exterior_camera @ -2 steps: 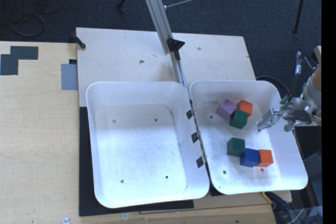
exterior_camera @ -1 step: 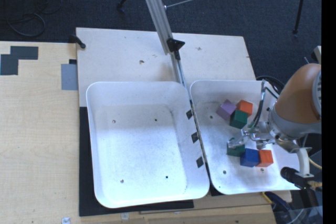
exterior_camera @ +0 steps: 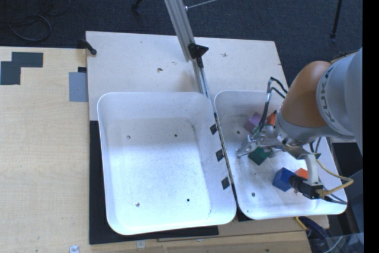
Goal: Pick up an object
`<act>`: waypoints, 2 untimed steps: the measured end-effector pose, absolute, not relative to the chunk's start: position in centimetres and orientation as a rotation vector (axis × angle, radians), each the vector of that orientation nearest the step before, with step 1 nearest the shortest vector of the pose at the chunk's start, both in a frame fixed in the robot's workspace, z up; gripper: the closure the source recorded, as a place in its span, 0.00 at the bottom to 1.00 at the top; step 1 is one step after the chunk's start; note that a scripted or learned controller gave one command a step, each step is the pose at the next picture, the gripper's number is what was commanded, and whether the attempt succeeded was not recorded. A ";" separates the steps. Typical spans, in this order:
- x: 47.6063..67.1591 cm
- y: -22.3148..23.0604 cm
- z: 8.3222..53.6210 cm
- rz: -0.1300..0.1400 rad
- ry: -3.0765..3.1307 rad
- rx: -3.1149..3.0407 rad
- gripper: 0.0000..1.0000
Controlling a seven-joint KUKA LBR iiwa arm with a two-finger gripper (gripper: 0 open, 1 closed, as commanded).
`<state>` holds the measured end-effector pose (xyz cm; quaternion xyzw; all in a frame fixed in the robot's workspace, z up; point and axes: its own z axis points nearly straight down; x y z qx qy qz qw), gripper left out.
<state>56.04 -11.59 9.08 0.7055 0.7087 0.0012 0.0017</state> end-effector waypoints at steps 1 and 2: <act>55.8 -11.9 10.1 0.001 2.220 2.223 1.00; 58.7 -9.1 19.5 0.007 2.222 2.216 1.00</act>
